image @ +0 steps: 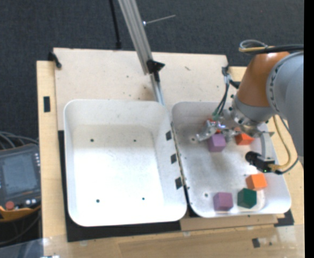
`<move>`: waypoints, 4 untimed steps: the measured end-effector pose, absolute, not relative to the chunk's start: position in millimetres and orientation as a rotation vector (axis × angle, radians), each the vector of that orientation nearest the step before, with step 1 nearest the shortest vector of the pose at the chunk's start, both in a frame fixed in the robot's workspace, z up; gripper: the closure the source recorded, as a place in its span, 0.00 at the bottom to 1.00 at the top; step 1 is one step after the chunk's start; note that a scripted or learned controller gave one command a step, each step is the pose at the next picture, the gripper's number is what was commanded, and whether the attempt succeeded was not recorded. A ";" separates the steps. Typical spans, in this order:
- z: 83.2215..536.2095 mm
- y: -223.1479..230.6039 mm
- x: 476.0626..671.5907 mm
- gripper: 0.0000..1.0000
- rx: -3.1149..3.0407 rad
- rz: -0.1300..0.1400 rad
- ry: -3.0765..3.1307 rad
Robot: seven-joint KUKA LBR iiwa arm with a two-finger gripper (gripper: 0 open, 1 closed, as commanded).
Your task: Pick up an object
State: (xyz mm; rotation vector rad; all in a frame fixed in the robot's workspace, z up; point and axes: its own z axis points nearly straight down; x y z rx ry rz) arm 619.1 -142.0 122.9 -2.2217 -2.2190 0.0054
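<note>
floor (38,20): dark carpet | bench (108,74): pale wood | teach pendant (14,176): left, on floor

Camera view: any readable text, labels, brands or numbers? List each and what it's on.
No readable text.
Teach pendant: its screen and buttons are too small and blurred to read.
Blocks in the right bin, such as the purple block by the gripper: plain faces with no markings.
Arm: no legible brand visible.
</note>
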 end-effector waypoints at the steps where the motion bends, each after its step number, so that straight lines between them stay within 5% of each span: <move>1: 98.5 -144.2 620.5 0.00 -2.230 0.000 -2.222; 2: 109.0 -144.5 620.6 1.00 -2.236 -0.004 -2.216; 4: 229.2 -155.8 625.7 1.00 -2.230 -0.004 -2.222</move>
